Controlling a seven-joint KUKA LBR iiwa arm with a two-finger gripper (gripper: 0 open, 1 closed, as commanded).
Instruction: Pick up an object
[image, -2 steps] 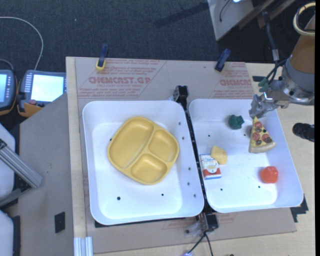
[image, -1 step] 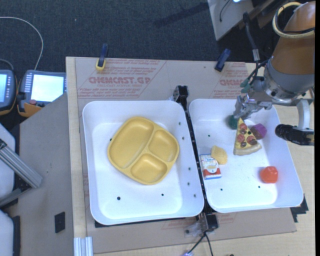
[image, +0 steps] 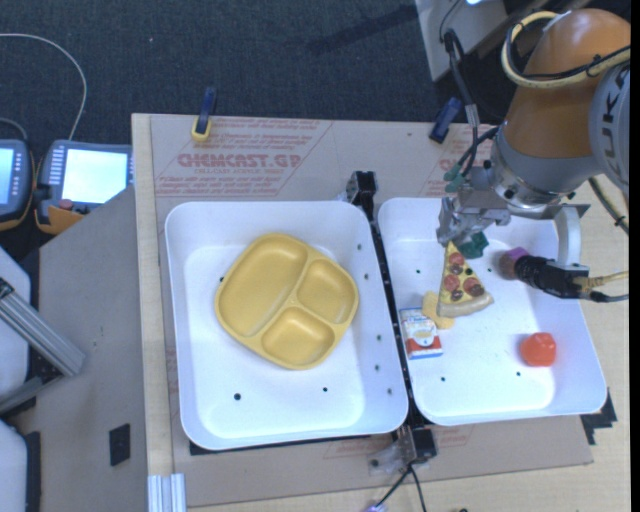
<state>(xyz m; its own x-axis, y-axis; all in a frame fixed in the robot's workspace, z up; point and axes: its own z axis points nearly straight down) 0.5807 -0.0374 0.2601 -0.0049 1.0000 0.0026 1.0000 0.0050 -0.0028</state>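
The hand (image: 460, 237) is positioned low over the far part of the right bin (image: 480, 385), directly above the pointed tip of the toy pizza slice (image: 463, 282). The wrist housing hides the hand from above, so it cannot be told how far it is open, nor whether it is touching the slice.

The pizza slice lies flat on the bin floor, tip toward the far side and crust toward the near side. A small carton (image: 421, 334) lies just beside the crust, against the bin's left wall. A red object (image: 538, 349) lies well apart, near the right wall.

The left bin (image: 182, 300) holds a yellow divided plate (image: 288, 300). Both bins rest on the tabletop (image: 250, 150).
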